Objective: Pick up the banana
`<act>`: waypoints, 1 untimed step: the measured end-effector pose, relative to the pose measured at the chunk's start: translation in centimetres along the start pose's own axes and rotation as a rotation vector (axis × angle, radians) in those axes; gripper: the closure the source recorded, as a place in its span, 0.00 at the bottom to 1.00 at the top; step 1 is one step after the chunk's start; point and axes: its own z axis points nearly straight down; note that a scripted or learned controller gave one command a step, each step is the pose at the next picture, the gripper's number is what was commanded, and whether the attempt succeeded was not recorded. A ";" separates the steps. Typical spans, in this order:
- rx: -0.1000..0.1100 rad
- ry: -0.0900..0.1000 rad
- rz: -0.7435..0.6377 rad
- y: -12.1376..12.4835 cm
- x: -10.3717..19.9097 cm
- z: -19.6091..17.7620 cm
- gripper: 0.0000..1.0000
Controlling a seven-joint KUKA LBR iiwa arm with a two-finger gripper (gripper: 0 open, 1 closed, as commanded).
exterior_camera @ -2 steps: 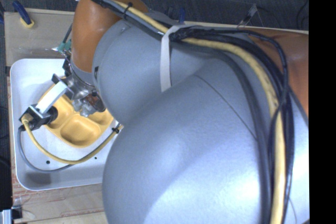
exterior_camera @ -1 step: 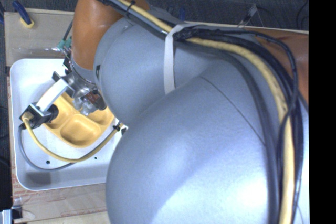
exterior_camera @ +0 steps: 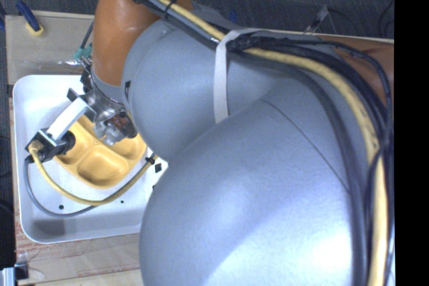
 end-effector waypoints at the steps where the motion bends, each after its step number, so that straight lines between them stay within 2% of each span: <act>1: 0.000 0.003 0.182 -0.3 -0.3 5.9 1.00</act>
